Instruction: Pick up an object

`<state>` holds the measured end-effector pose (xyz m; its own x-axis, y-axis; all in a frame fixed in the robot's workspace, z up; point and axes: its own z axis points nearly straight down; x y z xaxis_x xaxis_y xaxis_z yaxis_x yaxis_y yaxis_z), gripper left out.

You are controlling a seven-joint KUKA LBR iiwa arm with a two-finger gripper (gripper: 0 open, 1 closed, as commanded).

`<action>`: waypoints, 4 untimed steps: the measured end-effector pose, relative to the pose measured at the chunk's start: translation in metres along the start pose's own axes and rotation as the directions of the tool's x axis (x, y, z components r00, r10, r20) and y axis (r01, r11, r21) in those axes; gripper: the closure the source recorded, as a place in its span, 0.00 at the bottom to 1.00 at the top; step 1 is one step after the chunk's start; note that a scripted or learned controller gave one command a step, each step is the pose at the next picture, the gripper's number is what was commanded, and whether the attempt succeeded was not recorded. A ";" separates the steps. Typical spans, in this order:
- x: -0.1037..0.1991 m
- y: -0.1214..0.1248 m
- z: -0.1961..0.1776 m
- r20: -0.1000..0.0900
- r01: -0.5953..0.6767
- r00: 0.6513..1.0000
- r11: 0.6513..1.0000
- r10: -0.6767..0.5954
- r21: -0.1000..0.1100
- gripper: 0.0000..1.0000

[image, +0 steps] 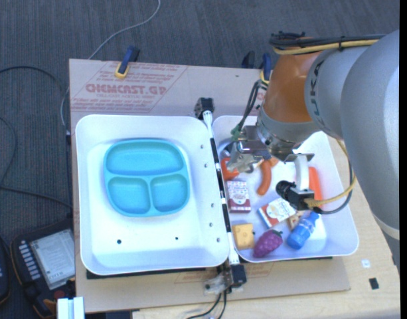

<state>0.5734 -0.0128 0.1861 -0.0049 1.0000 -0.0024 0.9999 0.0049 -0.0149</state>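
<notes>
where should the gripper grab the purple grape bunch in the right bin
Grip the purple grape bunch across its narrower middle, coming straight down. It lies flat near the bin's front wall, with a yellow block and blue bottle close on either side.

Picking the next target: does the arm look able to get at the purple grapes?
Probably yes. The purple grapes lie uncovered near the right bin's front edge, with a cracker and blue bottle crowding either side.

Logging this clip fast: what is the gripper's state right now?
Gripper: low in the right bin over the toy pile; open or closed cannot be told.
</notes>
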 end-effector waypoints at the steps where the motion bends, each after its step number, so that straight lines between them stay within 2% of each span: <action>1: -0.060 -0.076 0.007 -0.001 -0.006 1.000 1.000 0.006 -0.006 1.00; 2: -0.059 -0.076 0.007 -0.002 -0.005 1.000 1.000 0.005 -0.007 0.00; 3: -0.076 -0.082 0.080 -0.001 -0.003 1.000 1.000 0.003 -0.020 0.00; 4: -0.076 -0.084 0.075 -0.002 -0.003 1.000 1.000 0.003 -0.010 1.00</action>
<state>0.4887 -0.0889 0.1124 -0.0023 1.0000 -0.0004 1.0000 0.0023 -0.0052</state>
